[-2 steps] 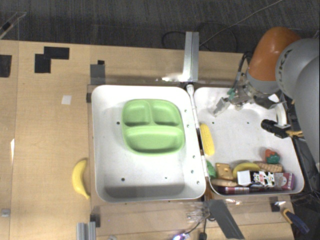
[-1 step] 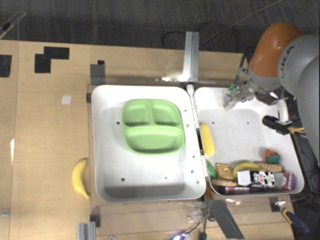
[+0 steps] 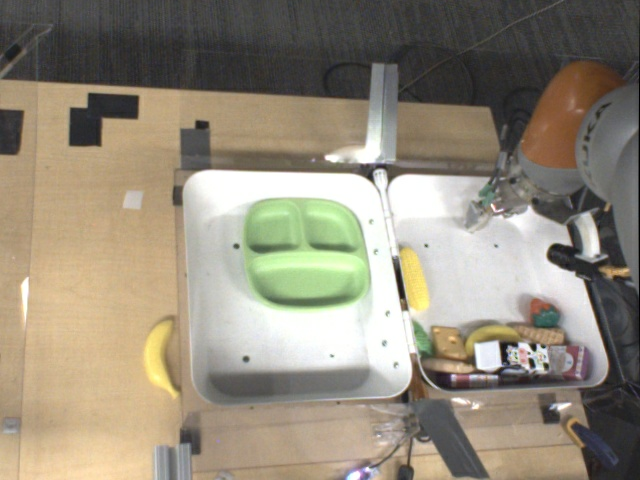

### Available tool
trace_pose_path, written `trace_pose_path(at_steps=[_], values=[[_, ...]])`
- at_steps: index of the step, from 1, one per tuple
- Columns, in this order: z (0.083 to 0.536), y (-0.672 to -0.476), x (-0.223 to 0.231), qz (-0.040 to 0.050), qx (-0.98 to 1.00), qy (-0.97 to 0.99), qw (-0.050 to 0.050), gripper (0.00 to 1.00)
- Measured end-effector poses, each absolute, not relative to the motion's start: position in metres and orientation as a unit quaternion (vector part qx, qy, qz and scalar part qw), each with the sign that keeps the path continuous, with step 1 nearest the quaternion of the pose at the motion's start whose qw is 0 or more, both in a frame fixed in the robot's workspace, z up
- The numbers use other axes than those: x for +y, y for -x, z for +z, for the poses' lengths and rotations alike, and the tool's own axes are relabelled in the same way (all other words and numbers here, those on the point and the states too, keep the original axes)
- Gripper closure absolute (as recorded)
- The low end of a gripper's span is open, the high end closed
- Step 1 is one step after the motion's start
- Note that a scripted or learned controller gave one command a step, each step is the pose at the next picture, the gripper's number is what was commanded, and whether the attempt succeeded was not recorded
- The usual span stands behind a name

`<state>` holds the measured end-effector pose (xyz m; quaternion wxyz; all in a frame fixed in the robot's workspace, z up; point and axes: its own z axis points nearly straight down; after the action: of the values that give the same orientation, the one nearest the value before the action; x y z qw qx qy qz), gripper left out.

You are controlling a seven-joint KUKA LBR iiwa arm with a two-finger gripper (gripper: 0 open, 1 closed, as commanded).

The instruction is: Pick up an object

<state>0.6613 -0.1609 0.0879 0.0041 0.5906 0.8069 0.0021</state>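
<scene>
Objects are lying heaped along the lower edge of the right bin, well below the gripper, which is hanging over that bin's upper part with nothing between its slightly spread fingers. A corn cob is resting by the divider. Left, a green tray is sitting in the other bin; a banana is lying on the counter. The heap's smaller items are blurring together.

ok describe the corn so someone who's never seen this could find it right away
Start at the right bin, the one without the green plate. Follow its left wall down past the middle: the corn lies there alone along that wall. It is a yellow, bumpy cob lying lengthwise, apart from the pile of toys at the bin's near edge, where the smooth curved banana sits.
</scene>
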Motion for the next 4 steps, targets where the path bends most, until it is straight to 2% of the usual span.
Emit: trace_pose_path(at_steps=[1,2,3,4], values=[[0.088,-0.661,-0.161,0.0022,0.807,-0.591,0.004,0.0],[0.088,-0.67,-0.139,0.0003,0.792,-0.61,0.003,0.0],[0.088,-0.67,-0.105,-0.0003,0.794,-0.607,0.005,0.0],[0.139,-0.671,-0.169,0.0019,0.819,-0.573,0.004,0.0]])
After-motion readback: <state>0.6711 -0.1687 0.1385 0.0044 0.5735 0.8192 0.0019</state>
